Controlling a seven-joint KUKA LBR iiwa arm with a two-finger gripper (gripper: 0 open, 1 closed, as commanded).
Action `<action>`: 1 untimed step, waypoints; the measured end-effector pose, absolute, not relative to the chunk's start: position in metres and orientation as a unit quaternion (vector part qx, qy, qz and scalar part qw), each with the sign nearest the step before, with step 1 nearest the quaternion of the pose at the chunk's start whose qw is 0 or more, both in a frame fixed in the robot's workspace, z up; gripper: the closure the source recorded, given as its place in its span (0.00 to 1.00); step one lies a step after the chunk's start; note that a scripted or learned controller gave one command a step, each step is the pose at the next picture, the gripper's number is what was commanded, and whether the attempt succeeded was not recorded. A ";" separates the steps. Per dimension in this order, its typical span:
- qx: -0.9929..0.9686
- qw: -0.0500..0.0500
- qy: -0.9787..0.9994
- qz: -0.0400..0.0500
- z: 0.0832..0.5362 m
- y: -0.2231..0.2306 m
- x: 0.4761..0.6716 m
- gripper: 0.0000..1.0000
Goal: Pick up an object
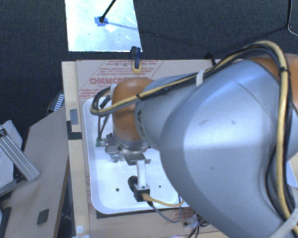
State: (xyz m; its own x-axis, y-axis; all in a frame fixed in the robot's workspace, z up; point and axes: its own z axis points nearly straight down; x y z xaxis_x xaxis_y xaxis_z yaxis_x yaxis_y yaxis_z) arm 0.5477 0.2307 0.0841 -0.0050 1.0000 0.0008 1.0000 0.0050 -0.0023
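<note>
Beyond the bench's left edge, two silver metal rails (12,150) lie at a slant. Beside them a tan board (47,156) carries a small dark square (43,216) near its front end. Past the bench's back edge, a shiny silver sheet (101,24) lies on dark carpet (20,48), and a thin dark rod (111,7) comes down to a blue spot near the sheet's middle.

On the bench (72,90), brown cardboard (159,68) with red printing runs along the back edge. A small blue and yellow clamp (135,58) stands at that edge, just below the silver sheet.

Toward the bench's front-left corner sits a white bin (99,195). Its left wall and rounded front-left corner are in plain sight, and a tiny dark speck (117,189) marks its floor.

Over the middle of this bin hangs the gripper (125,153), pointing down, with grey metal parts under an orange band (127,99). Whether it is open, closed or grasping anything cannot be told, since its lower end is hidden. Where the object lies cannot be told either.

From the orange band the grey arm (230,141) swells toward the right and covers the bin's right side and the bench's right half. Black and yellow cables (167,84) run along its upper surface and curve down near the right edge, where a second patch of orange (265,65) peeks out.
</note>
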 end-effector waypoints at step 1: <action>-0.706 0.000 -0.709 -0.001 0.137 0.235 0.528 1.00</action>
